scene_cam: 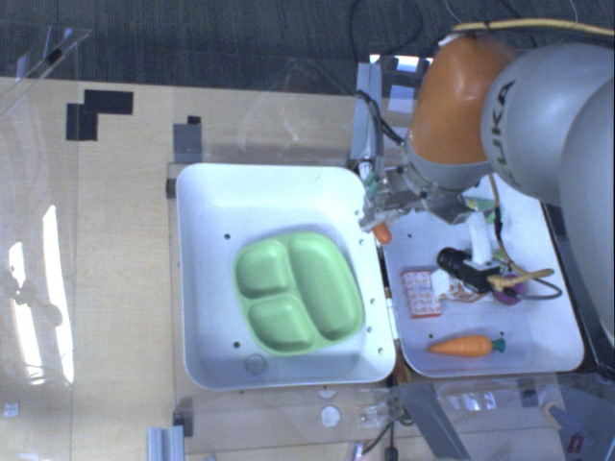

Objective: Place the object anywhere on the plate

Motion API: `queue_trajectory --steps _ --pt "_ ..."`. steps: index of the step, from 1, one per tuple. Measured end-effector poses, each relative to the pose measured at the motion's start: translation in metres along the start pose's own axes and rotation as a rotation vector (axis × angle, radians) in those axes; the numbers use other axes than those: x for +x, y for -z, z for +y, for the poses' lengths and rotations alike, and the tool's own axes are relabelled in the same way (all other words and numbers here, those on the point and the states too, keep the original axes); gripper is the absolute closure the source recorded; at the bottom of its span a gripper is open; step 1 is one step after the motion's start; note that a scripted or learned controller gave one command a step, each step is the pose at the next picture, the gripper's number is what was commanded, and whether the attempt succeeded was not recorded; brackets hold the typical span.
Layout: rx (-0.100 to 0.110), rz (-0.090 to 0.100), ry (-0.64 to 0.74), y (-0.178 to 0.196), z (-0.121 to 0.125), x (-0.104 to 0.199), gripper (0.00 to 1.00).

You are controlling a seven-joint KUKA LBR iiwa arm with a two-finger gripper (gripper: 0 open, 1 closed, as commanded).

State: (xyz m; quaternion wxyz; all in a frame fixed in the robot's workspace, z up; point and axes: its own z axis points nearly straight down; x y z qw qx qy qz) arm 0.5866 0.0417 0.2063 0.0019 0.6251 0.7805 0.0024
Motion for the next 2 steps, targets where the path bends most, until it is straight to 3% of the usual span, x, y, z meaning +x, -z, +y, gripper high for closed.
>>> queue_trajectory --steps 1,2 --pt "0.003 0.001 -0.106 -0.0219 -0.0382 0.0584 1.00" --pt "0.003 0.001 -0.107 -0.0218 -0.0382 0.0580 0.00"
